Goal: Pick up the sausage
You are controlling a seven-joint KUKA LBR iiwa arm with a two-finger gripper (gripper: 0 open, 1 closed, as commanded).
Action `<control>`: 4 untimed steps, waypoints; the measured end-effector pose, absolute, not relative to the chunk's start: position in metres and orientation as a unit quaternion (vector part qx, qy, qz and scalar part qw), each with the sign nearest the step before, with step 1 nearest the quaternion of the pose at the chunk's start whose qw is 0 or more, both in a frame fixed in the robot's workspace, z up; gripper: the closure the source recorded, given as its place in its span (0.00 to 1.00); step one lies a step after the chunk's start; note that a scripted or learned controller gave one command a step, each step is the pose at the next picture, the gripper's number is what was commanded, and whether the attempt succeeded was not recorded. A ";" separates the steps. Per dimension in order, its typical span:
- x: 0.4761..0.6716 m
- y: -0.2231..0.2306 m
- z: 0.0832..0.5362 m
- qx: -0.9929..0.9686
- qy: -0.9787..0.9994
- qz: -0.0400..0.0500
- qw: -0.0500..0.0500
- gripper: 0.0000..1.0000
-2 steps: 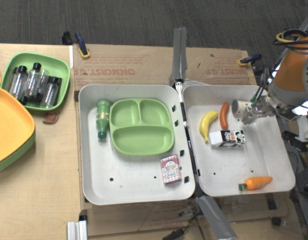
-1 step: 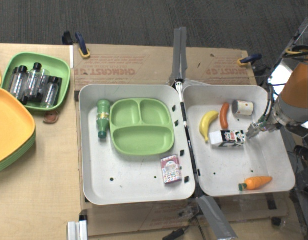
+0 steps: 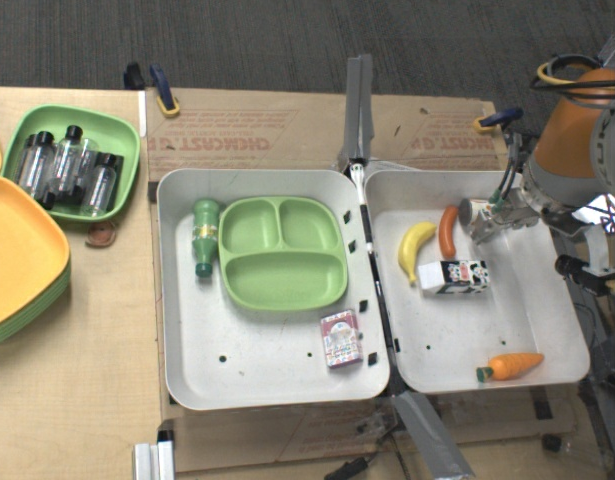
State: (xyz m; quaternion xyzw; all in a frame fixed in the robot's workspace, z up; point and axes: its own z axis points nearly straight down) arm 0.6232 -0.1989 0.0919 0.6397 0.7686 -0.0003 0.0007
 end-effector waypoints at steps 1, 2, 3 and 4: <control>0.627 -0.222 0.092 0.633 0.774 0.000 0.001 1.00; 0.599 -0.222 0.093 0.513 0.858 0.000 0.001 1.00; 0.603 -0.177 0.092 0.459 0.889 0.000 0.000 1.00; 0.605 -0.118 0.106 0.520 0.854 0.000 0.000 1.00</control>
